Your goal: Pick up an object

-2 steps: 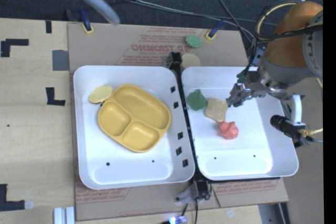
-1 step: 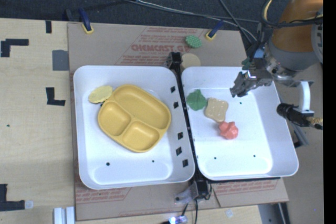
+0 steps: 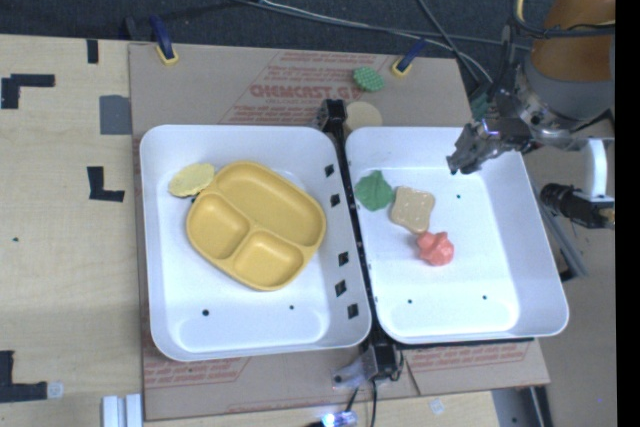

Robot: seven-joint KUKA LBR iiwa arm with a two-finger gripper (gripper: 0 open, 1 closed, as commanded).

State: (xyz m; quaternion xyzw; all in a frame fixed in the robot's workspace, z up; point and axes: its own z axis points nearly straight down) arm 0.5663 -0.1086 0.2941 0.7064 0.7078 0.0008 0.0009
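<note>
- Gripper [image 3: 468,155]: I read it as poised over the upper right part of the right bin [image 3: 520,315], with nothing seen in its grasp.
- Candidate objects: green piece [image 3: 374,191], tan toast-shaped piece [image 3: 411,209] and red piece [image 3: 435,248] lie together on the bin floor, apart from the gripper.
- Left bin [image 3: 170,315]: yellow divided tray [image 3: 256,225].
- Progress: I judge no pick made; descent, closure and lift remain.

Two white bins sit side by side. The left bin [image 3: 160,245] holds a yellow tray [image 3: 256,225] and a pale yellow piece [image 3: 191,179] at the tray's upper left. The right bin [image 3: 500,315] holds a green piece [image 3: 373,190], a tan toast [image 3: 411,209] and a red piece [image 3: 435,248]. The gripper [image 3: 468,155] hangs over the right bin's upper right.
</note>
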